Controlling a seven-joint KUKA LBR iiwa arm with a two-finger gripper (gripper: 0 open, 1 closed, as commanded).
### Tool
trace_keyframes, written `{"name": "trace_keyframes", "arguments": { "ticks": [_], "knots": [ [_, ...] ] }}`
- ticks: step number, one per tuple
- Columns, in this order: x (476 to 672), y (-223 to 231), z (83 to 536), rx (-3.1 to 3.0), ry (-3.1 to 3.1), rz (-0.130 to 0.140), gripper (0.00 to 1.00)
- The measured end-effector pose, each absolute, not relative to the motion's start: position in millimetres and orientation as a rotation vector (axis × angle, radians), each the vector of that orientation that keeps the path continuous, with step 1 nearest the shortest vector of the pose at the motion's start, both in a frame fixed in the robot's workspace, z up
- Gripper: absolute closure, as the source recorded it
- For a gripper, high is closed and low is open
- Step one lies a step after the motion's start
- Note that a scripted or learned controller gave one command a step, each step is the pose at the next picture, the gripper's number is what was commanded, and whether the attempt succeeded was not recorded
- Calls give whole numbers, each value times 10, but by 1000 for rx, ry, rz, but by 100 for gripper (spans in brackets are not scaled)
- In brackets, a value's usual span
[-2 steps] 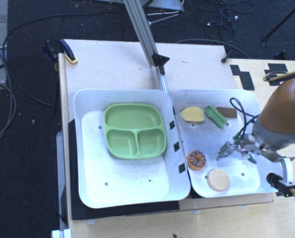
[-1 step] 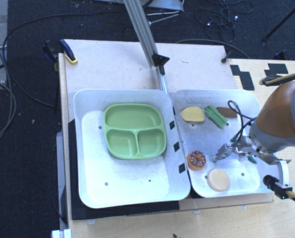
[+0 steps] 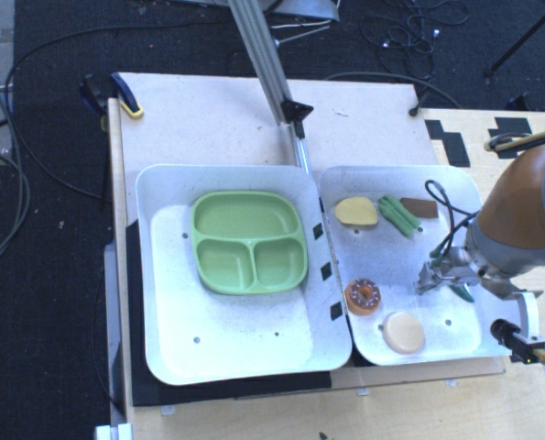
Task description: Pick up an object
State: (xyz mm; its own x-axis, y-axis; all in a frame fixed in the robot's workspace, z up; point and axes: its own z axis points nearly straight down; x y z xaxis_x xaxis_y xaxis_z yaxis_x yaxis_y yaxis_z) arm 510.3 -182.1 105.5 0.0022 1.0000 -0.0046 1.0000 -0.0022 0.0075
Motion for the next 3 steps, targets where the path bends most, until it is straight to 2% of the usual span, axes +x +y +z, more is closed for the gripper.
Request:
{"name": "trace_keyframes", "arguments": {
  "ticks": [1, 3],
  "knots": [
    [5030, -1847, 1631, 2218, 2218, 3, 100],
    [5056, -1957, 2658, 2214, 2220, 4, 100]
  ]
}}
